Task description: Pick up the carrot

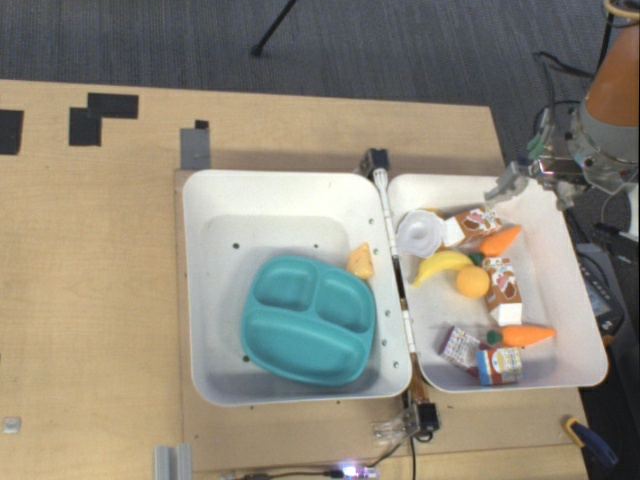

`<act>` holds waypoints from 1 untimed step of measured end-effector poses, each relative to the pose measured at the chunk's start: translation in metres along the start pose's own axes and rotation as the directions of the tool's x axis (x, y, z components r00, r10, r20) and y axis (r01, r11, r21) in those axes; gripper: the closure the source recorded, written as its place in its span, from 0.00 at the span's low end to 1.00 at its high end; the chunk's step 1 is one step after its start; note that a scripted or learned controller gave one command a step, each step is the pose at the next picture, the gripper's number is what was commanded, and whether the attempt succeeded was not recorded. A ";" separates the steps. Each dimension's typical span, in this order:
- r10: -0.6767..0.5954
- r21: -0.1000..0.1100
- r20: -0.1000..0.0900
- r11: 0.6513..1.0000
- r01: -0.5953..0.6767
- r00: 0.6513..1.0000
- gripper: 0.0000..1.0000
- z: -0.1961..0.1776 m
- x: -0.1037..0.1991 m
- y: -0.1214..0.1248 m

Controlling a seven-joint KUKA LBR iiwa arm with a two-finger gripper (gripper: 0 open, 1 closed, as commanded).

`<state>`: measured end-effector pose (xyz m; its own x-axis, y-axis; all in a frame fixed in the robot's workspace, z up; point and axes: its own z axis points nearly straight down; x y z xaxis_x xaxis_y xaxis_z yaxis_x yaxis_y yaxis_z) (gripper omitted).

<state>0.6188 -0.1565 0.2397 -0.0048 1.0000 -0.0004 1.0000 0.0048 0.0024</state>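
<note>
Two orange carrots lie in the right bin (575, 268). One carrot (499, 239) sits near the bin's far side, beside a small carton. The other carrot (526, 336) rests near the front right, next to a red and blue carton (498, 366). My gripper (512, 183) hangs over the far edge of the right bin, above and just beyond the upper carrot. It reaches in from the right under the orange-banded wrist (612, 90). Nothing shows between its tips.
The right bin also holds a white cup (419, 234), a banana (442, 264), an orange ball (473, 282), a brown carton (503, 292) and a purple packet (460, 346). In the left bin (215, 268) lie a teal divided plate (310, 318) and a yellow piece (361, 261).
</note>
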 end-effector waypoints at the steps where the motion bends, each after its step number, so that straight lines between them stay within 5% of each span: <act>1: 0.264 0.002 0.000 0.964 -0.264 0.964 0.00 0.105 -0.018 -0.038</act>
<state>0.5815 -0.1743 0.1342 0.2597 0.9657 0.0004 0.9657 -0.2597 0.0000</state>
